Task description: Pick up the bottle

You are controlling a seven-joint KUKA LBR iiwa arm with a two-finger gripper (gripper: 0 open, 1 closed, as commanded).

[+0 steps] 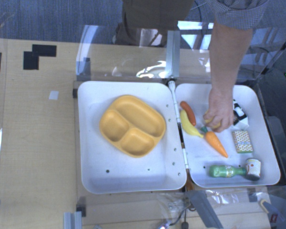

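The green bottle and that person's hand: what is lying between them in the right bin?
In the camera view, the toy carrot lies between the hand and the green bottle; the rest is bare white bin floor.

No text can be read anywhere. The can (253, 168), the patterned box (242, 141) and the bottle (225, 171) in the right bin (267, 128) carry printing or labels, but all of it is too small and blurred to make out.
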